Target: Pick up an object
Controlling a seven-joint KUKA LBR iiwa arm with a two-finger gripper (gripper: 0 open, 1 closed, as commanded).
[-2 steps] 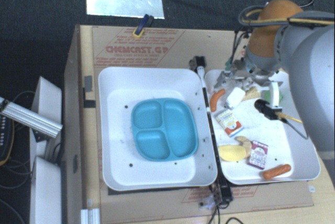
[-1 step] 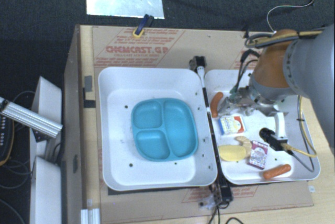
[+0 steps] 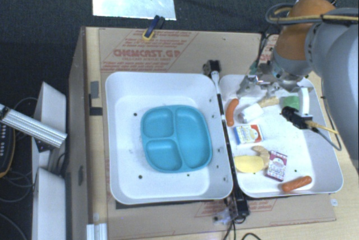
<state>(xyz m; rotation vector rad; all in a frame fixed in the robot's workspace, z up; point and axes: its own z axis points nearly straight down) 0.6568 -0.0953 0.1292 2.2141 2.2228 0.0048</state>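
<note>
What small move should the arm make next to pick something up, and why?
Probably lower the claw slightly toward the white block. The claw hangs over the far end of the right bin, the block lies just beside it, and no object shows between its fingers.

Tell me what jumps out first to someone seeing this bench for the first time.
The blue divided plate stands out, lying alone in the middle of the left bin. Next comes the grey arm with its orange band, bent over the far end of the right bin, where small items lie scattered, among them a yellow piece and an orange sausage.
</note>
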